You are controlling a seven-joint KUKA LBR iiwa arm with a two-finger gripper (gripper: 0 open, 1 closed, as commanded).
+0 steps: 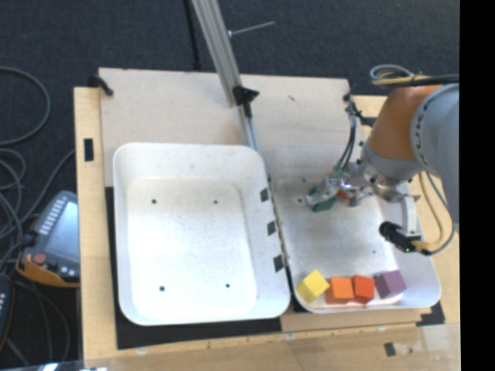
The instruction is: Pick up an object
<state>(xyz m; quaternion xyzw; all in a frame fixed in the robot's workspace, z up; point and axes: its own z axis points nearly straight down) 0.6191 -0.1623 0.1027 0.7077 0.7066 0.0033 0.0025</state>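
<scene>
Across most of the frame, a tan bench (178,107) on dark carpet. Carries two shallow white bins side by side.

At centre left, the left bin (131,168), the larger in this view. Shows a speckled floor with four small dark dots.

At centre right, the right bin (340,246), touching the left one along the shared edge. Holds every loose thing here.

From the right edge, the grey arm (433,137), with its orange band (394,126) towards the upper right. Reaches leftward over the upper part of the right bin, with cables looping beside it.

From the top centre, a slanted metal rail (216,37). Runs down to the bench just above the gap between the bins.

At the left edge, a grey handheld controller (58,226) on the floor, among dark cables.

In the upper half of the right bin, the gripper (331,195). Hangs low over bare bin floor, well apart from the blocks. Too small and blurred to tell whether the claw is wide or narrow; nothing clearly seen in it.

Along the lower rim of the right bin, four blocks in a row. From left to right: yellow block (314,284), tilted; orange block (340,289); red-orange block (363,287), touching the orange one; purple block (389,284), just beside it.
</scene>
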